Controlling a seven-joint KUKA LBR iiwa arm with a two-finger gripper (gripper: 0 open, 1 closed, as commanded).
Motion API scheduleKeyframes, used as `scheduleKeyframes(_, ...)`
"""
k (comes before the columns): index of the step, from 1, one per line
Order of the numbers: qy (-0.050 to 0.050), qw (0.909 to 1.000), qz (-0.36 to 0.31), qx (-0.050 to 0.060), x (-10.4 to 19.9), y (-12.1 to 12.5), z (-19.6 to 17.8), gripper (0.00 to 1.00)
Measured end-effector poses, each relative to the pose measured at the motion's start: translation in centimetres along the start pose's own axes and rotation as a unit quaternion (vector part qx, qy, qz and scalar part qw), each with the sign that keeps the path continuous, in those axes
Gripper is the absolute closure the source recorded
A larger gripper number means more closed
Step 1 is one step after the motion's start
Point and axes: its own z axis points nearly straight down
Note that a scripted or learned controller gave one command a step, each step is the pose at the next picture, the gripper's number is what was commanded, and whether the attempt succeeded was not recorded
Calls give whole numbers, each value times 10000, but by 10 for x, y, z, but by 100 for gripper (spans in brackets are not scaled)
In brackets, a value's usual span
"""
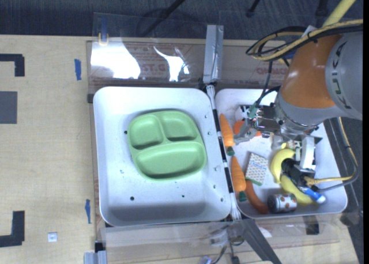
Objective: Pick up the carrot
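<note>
Carrot point(226, 132) lies in the right bin point(337, 198), hard against its left wall, upper half, long axis running along the divider. We note a second orange piece point(237, 174) just below it on the same wall, and a darker red-orange one point(255, 198) angling toward the bin's near edge; we cannot tell which of these touch. Beside them sit a small patterned packet point(257, 168), a banana point(282, 172) and a can point(285, 202) near the front rim. Arm point(311, 78) with its orange band covers the bin's upper right; the hand point(260, 123) hangs over the bin just right of the carrot, amid cables, and we cannot tell how its grip stands. Left bin point(109, 193) carries a green divided plate point(166, 143). Tabletop point(40, 142) is pale wood with black marks.
</note>
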Motion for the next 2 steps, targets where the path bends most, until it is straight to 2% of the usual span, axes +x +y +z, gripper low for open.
scheduleKeyframes(1, 0, 10000, 2, 1, 0, 0, 0, 0)
scheduleKeyframes(2, 1, 10000, -77, 22, -2, -54, 15, 0)
